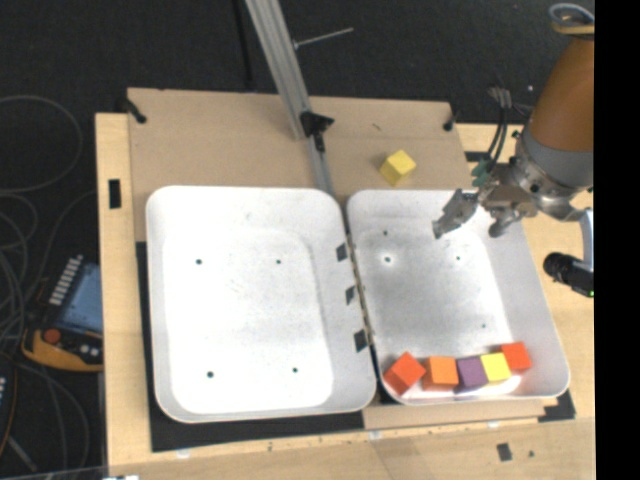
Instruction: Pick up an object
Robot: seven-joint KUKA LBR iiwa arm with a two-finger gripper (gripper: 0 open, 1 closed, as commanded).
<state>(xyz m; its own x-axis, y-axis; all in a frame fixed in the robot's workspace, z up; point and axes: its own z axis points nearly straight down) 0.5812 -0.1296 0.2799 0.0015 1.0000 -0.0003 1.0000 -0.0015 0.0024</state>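
Two white bins sit side by side on the bench (420, 133): the left bin (250, 303) and the right bin (450, 288). Over the right bin's far edge hangs the arm (560, 108), its gripper (470, 216) spread, pinching nothing. Along the right bin's near wall lie five blocks (460, 370) in a row: orange, orange, purple, yellow, red-orange. On the bench beyond the bins sits a yellow block (397, 166).

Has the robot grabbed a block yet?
Not yet. The gripper hangs over the top of the right bin with nothing between its jaws. The blocks lie in a row at the bin's near edge. Reaching one, grabbing and lifting are all left.
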